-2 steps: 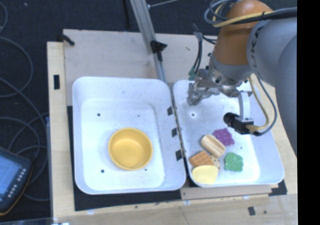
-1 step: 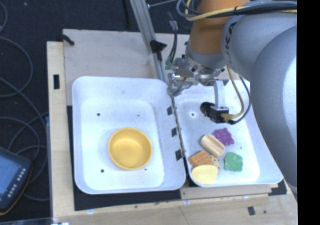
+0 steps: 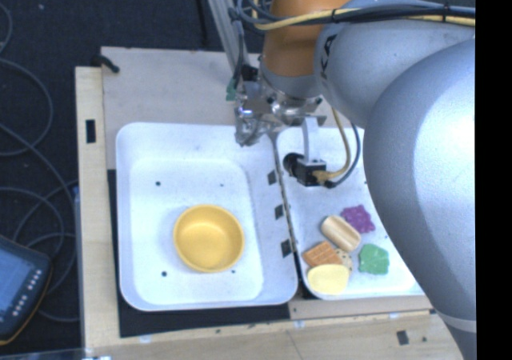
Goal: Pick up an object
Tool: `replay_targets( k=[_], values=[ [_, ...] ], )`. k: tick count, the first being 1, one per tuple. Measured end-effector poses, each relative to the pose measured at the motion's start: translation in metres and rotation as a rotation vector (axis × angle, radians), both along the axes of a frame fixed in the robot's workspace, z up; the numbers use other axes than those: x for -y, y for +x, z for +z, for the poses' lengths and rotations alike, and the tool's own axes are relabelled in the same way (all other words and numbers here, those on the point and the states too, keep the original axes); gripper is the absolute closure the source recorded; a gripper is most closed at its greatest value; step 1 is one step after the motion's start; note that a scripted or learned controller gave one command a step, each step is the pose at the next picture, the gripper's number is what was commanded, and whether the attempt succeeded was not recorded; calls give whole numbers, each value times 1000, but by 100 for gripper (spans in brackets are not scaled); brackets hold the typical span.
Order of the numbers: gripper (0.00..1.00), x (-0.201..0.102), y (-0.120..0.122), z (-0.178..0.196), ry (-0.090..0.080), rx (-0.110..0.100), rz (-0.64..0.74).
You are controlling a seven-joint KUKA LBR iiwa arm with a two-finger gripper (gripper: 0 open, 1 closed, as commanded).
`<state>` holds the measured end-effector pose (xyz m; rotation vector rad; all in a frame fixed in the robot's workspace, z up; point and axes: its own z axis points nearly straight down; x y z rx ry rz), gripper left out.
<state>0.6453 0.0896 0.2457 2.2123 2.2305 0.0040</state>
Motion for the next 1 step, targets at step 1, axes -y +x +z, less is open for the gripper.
replay_targets(
  k=[1],
  values=[
    [0,5,0,0,-5,-2,-4]
  ],
)
